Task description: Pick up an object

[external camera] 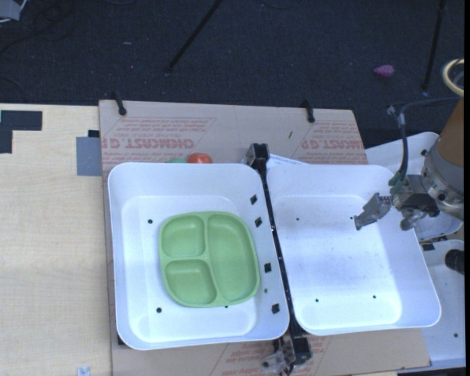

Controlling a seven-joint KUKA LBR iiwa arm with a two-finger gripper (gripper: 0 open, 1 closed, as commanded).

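A light green plate [209, 258] with three compartments lies flat in the middle of the left white bin [133, 210]. My gripper [385, 210] hovers over the upper right part of the right white bin [407, 304], near its right wall. One grey finger [370, 211] points left and a second [410, 220] shows further right, with nothing between them. The gripper is far to the right of the green plate, across the divider between the bins.
A small red and green object [194, 159] lies on the cardboard just behind the left bin's back rim. A black clamp strip [271, 249] runs between the bins. The cardboard sheet [219, 135] lies under both bins, and a wooden tabletop [39, 241] is at left.
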